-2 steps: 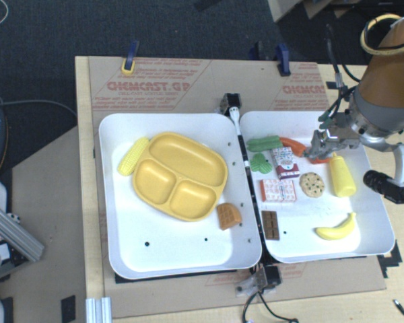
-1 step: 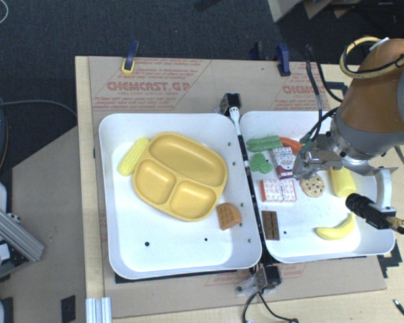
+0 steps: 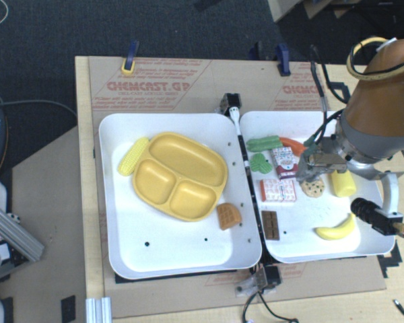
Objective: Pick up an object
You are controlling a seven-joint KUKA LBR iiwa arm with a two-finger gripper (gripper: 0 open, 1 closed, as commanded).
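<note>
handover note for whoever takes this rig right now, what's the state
Gripper: low in the right bin, over the cookie and snack packets; nothing seen held.
Right bin also holds a banana, yellow block, green pieces, a carrot and a brown bar.
Left bin: yellow tray, corn, brown piece.
Done: nothing lifted yet.
Left: grasp an object and raise it.

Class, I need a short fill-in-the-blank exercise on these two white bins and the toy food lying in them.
1. The yellow divided plate lies in the ____ bin.
2. The toy corn cob lies against the plate's ____ edge.
3. The banana lies in the ____ bin.
4. The hand hangs over the ____ bin.

Missing words: left; left; right; right
</note>
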